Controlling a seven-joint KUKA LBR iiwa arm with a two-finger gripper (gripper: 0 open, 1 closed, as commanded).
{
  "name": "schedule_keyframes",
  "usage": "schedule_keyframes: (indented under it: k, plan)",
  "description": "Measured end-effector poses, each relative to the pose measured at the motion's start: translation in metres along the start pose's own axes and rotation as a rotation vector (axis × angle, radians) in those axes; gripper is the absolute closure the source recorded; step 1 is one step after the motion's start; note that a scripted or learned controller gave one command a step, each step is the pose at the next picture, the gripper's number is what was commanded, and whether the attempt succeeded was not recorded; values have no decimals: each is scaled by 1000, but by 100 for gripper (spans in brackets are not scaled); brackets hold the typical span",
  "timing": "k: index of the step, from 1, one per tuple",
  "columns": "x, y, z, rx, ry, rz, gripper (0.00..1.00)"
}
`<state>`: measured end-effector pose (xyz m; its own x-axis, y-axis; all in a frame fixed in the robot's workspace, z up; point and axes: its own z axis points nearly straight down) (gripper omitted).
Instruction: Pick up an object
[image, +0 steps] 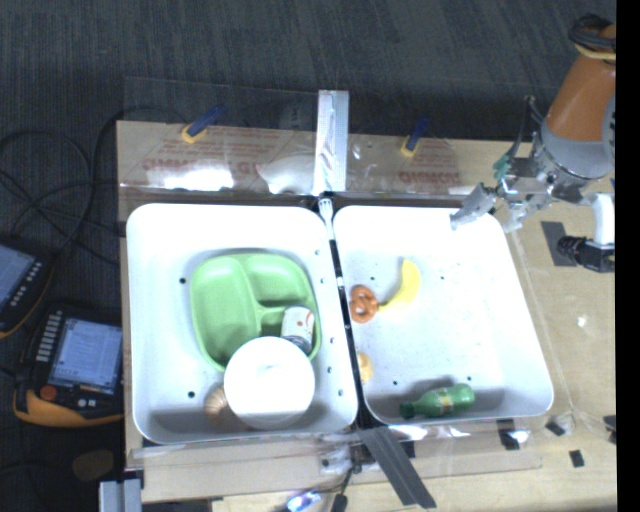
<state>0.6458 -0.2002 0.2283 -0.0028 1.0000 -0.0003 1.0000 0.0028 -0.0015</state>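
The right bin (500, 330) holds a yellow banana (405, 283), an orange pretzel-shaped toy (362, 303), a green bottle (440, 400) lying on its side near the front wall, and a small tan object (363, 367) against the left wall. My gripper (470, 211) hangs over the far edge of the right bin, up and to the right of the banana and well apart from it. Nothing shows in its grasp.
The left bin (160, 260) holds a green divided plate (245, 290), a white bowl (268, 378) overlapping its front, a small white can (297, 324) and a tan object (216, 402). A divider wall (335, 290) separates the bins. Tablets and cables lie at the far left.
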Motion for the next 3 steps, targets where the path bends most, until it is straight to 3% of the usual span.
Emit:
schedule_keyframes:
  k: [1, 2, 3]
  plan:
    - [54, 17, 67, 2, -2, 17, 0]
    - [73, 14, 140, -8, -5, -122, 0]
    - [124, 23, 44, -1, -1, -146, 0]
